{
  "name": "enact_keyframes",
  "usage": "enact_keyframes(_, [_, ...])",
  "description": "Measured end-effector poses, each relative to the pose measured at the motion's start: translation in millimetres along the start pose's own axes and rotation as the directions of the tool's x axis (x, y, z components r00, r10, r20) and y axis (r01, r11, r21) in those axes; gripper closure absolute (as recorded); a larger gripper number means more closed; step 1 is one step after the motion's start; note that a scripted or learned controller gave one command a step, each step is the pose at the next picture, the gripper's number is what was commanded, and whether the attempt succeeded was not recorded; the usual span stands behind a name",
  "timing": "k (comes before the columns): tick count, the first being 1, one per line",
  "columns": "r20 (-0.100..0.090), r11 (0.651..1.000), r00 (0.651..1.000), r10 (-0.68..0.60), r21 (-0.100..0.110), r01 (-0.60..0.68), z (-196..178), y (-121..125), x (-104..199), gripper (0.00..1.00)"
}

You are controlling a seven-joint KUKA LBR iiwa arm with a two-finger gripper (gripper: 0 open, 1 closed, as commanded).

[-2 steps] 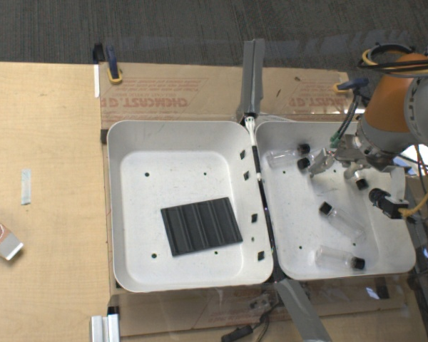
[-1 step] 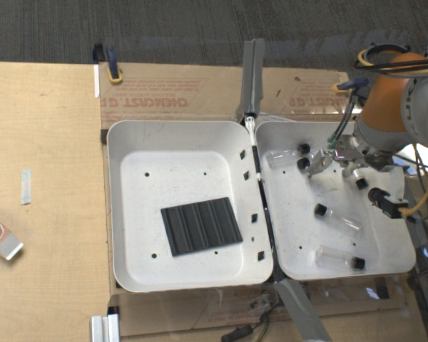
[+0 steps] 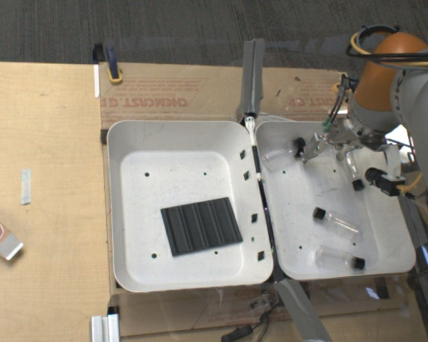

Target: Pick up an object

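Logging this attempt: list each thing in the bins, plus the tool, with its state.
Black ribbed mat: lying flat in left bin.
Clear vial, black cap: on its side in right bin.
Second clear vial: on its side.
Tool: low over right bin, fingers unreadable.

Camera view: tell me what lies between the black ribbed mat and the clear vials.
The camera view shows the bins' adjoining rims between the black ribbed mat and the clear vials.

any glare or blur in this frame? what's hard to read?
Camera view: lighting even, shadows soft; the right bin is bright, so the clear vials nearly wash out against it; the dark ridged pad in the left bin reads sharply; the tool is small and cluttered.
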State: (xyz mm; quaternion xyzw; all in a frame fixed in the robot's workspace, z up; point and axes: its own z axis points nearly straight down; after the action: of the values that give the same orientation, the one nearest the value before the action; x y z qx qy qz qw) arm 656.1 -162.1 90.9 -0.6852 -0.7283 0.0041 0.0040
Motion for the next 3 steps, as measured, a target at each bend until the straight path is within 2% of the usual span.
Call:
enact_keyframes(1, [-0.035,0.997,0.997,-0.076,0.004,0.076,0,3,-25,0.00])
enact_keyframes(2, [-0.019,0.969,0.969,-0.248,-0.022,0.247,-3,-22,-31,0.00])
enact_keyframes(3, [0.004,0.952,0.952,-0.306,-0.011,0.306,-1,-28,-13,0.00])
